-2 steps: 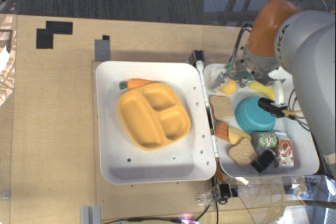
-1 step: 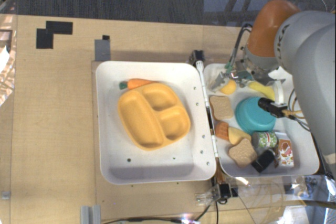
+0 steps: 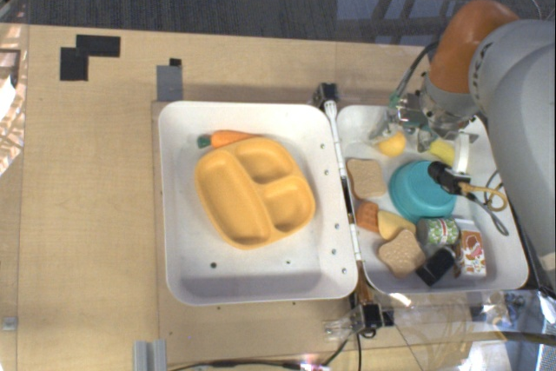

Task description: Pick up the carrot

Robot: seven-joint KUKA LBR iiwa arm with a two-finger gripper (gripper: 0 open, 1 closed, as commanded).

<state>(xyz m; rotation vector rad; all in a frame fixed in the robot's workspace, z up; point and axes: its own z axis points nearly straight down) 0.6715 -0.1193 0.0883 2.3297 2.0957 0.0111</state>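
Plainly the biggest thing is the grey arm (image 3: 512,74), reaching in from the right and covering the right bin's (image 3: 504,274) far corner. The gripper (image 3: 413,124) hangs over the upper end of that bin, well apart from the left bin (image 3: 252,287). Whether it is spread or pressed together cannot be told.

A yellow divided plate (image 3: 252,191) takes up most of the left bin's floor. In the right bin a teal bowl (image 3: 417,191) sits mid-bin, with a bread slice (image 3: 367,178) to its left and a second bread slice (image 3: 400,252) below. A green can (image 3: 437,232), a small carton (image 3: 472,254) and a black block (image 3: 434,267) crowd the lower end. An orange wedge (image 3: 368,217) lies by the divider, and a yellow lump (image 3: 392,144) lies just beside the gripper.

The carrot (image 3: 230,137) lies in the left bin along the plate's upper edge, green end pointing left. The plate's rim seems to overlap its lower side, so its full outline is hard to make out.
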